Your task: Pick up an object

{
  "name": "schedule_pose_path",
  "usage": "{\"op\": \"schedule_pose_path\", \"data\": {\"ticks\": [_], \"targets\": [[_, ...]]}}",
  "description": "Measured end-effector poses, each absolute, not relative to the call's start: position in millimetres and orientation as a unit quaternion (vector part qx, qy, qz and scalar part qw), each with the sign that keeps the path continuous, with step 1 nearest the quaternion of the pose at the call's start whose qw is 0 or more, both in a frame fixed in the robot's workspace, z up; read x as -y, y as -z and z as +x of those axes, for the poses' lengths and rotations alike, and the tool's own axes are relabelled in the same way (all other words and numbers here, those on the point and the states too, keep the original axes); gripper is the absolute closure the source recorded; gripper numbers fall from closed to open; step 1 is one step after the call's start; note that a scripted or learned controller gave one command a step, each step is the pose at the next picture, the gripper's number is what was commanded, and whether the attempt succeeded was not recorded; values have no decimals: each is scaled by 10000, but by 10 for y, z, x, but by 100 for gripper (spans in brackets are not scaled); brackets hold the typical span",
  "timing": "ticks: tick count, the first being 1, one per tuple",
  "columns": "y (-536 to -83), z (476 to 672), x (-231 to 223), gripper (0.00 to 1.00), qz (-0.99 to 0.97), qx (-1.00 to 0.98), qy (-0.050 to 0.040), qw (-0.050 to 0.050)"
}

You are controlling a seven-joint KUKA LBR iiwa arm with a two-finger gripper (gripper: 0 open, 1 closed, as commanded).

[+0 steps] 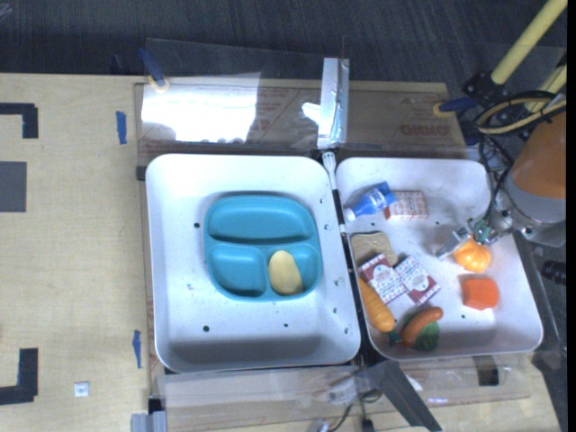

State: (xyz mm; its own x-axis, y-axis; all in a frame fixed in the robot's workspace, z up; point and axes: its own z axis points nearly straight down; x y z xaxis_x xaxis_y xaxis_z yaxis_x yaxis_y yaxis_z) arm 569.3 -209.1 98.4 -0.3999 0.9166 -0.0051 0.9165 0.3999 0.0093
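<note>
In the right white bin (531, 327), a small round orange toy fruit (472, 257) sits touching the gripper (463, 241).

The fruit lies just below the claw tip, above the orange-red block (480, 292). Claw grip: I cannot tell.

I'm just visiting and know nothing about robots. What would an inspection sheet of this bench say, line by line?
Surface: wooden bench bearing a left bin and a right bin, side by side.
Job's things: yellow potato-like item in a blue divided tray, left bin; right bin holds an orange fruit, orange block, carrot, red-and-white packets, blue-and-white carton.
Clutter: blue tape marks.
Grippers: gripper low in the right bin beside the orange fruit.
Cables: yellow and black loops.
Surroundings: dark floor.
</note>
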Motion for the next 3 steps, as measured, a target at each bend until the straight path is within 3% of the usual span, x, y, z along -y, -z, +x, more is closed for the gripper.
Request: {"op": "schedule_pose_path", "data": {"ticks": [1, 2, 3], "targets": [[-868, 6060, 2055, 100, 7151, -6990, -44, -27], [-867, 6217, 1504, 100, 7512, -6600, -7, 1], [-1897, 6632, 628, 100, 7450, -6671, -41, 26]]}}
